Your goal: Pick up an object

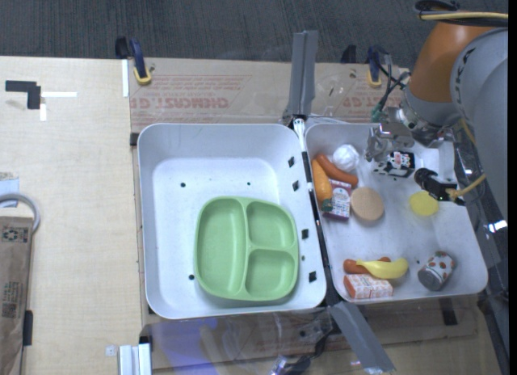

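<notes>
Right bin (472, 240) is crowding up: carrots (329, 173), tan disc (367, 204), yellow ball (423, 203), banana (386, 267) and cup (436, 271) are ringing a bare patch mid-floor. Arm (460, 58) is blocking the far right corner. Left bin (161, 204) is lying open around the green tray (246, 248).

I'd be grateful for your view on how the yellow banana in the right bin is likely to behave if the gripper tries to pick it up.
The banana looks like smooth toy plastic, so it is probably stiff, light and somewhat slippery. Its curved shape suggests it may pivot or rock rather than roll away. It lies against a red-orange piece and close to a small carton, so a nudge would probably shift those too.
</notes>
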Controlling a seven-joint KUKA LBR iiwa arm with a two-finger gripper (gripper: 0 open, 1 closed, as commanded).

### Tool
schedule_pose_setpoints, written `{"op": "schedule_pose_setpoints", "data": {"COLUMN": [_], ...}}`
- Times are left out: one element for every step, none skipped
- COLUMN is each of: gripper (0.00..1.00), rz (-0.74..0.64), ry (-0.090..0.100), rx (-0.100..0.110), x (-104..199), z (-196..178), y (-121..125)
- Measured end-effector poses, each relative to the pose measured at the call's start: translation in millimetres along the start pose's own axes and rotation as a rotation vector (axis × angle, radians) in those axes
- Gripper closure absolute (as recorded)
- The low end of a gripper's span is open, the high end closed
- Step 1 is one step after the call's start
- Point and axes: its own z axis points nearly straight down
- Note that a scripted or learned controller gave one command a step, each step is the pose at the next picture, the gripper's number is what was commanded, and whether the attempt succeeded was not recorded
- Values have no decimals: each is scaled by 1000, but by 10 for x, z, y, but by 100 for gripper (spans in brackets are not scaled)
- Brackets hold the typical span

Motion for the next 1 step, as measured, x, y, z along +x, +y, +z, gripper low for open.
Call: {"op": "schedule_pose_setpoints", "data": {"gripper": [100], "rz": [600], "ry": [-3], "rx": [7], "x": [480], "z": [-734], "y": [-55]}}
